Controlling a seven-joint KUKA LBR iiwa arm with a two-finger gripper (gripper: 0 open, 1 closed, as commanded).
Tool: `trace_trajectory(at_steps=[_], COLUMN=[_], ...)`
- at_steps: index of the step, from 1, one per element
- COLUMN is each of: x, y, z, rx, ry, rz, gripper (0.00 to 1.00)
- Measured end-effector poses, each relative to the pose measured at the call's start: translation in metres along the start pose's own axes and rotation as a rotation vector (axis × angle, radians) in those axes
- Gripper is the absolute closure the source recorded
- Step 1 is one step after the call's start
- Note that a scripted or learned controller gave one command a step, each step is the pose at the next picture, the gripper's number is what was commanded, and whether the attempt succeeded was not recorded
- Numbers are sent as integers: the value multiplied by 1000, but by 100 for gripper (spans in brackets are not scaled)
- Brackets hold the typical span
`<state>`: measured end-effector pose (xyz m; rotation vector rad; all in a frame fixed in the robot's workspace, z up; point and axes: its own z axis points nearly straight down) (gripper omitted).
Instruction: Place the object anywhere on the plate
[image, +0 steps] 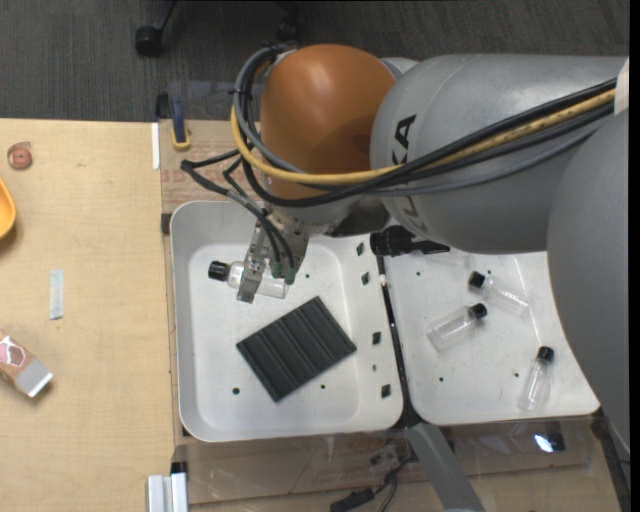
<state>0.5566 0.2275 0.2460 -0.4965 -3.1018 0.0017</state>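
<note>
Over the left bin (190, 330), the end effector (262, 282) grips a vial (232, 272) beside the dark ridged plate (296, 347).

- Three small clear plastic vials with black caps lie apart in the right shallow white bin (500, 400): one (497, 291) near its upper middle, one (456, 324) just below and left of it, and one (538, 377) towards the lower right.
- A pale wooden bench (90, 260) spreads to the left of the bins.
- On it lie a small grey strip (56, 295), a small round reddish disc (19, 155) near the top, and an orange curved piece (5, 212) cut by the left edge.
- A brown-and-white wrapped object (22, 365) rests near the lower left.
</note>
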Motion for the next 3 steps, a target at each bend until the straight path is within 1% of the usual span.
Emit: trace_trajectory(at_steps=[1,2,3], x=[46,6,6], y=[-76,-63,-63], z=[-38,-26,-26], rx=[-1,-2,-2], ry=[-1,-2,-2], rz=[-210,-328,-328], gripper=[100,100,0])
